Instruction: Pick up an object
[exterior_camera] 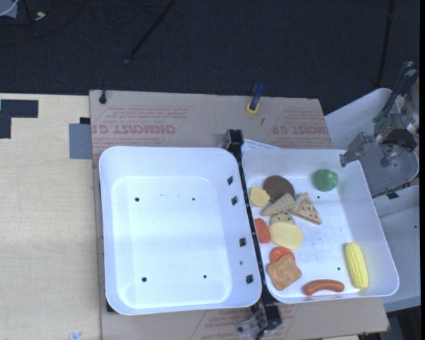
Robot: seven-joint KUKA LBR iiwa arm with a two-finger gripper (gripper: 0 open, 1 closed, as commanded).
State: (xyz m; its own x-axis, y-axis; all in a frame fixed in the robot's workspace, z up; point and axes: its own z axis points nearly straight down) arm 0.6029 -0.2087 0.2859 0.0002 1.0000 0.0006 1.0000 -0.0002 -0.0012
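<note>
The gripper (pixel 374 149) hangs at the right bin's (pixel 382 257) far right edge; I cannot tell its state; nearest lies a green ball (pixel 326 180), probably light, hard, slippery plastic; best pinched across its middle, lest it roll.

The arm is reaching in from the right edge, its wrist held high. The gripper (pixel 382 142) is hanging there, blurred.
</note>
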